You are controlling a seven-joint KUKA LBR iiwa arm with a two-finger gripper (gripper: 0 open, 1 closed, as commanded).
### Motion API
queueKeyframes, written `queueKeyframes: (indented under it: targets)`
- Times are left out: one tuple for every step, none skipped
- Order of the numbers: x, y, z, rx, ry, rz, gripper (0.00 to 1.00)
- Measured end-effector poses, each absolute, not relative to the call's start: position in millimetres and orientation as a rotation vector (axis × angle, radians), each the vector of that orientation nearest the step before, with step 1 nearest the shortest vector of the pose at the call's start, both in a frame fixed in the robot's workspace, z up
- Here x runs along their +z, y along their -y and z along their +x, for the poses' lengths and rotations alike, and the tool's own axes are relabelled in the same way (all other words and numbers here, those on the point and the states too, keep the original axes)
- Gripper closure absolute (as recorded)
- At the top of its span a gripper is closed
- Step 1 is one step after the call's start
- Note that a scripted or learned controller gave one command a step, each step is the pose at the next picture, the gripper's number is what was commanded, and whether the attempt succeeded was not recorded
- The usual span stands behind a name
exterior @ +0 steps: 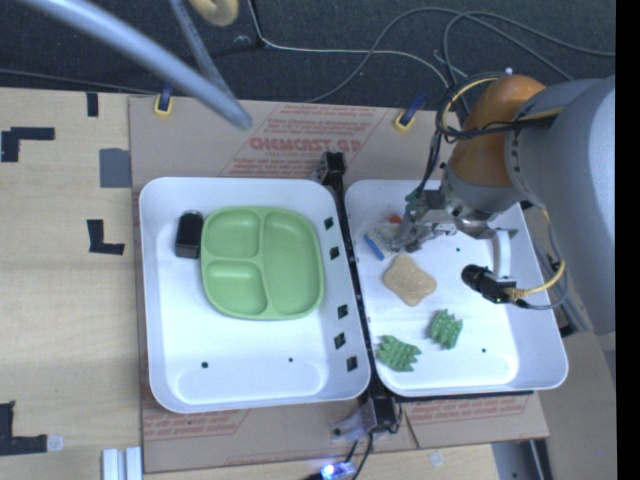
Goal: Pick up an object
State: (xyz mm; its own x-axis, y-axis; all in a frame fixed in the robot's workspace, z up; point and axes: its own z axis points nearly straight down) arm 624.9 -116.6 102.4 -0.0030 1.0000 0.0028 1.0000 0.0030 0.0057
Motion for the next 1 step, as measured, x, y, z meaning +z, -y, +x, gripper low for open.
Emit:
queueKeyframes:
  targets:
    - [145.0, 117.2, 623.7, 0.003, -2.222, 2.218, 1.0]
